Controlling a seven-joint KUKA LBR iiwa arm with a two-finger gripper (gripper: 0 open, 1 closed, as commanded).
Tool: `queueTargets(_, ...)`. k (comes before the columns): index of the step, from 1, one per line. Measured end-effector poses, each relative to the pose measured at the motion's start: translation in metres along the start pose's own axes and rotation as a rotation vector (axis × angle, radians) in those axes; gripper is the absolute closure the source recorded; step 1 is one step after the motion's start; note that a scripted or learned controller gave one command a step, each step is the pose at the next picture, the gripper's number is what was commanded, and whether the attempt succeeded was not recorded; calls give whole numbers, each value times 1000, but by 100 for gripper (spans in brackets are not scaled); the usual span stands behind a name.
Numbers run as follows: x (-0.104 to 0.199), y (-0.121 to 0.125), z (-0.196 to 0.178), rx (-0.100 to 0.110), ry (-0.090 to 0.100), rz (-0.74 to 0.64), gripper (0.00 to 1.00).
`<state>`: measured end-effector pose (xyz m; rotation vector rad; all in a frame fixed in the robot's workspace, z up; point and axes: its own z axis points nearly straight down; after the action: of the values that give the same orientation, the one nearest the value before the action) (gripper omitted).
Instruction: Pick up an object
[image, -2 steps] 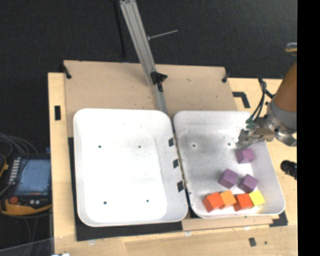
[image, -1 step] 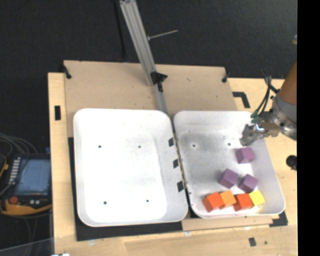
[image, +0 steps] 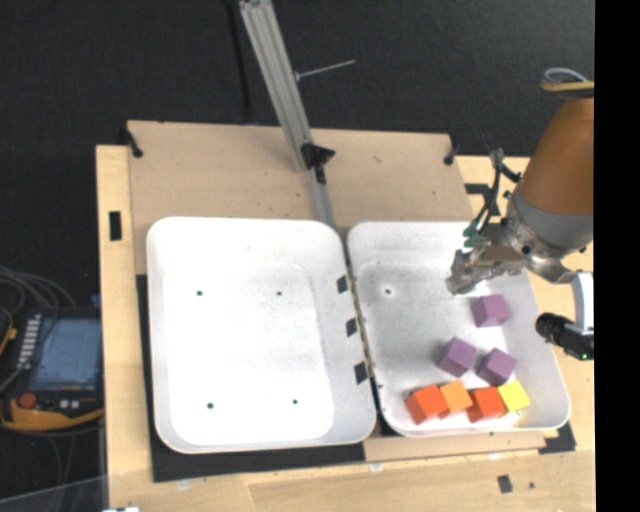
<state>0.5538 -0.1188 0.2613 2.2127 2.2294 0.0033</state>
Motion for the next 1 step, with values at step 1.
queueTargets(1,51,-13,-6,0,1,0,100)
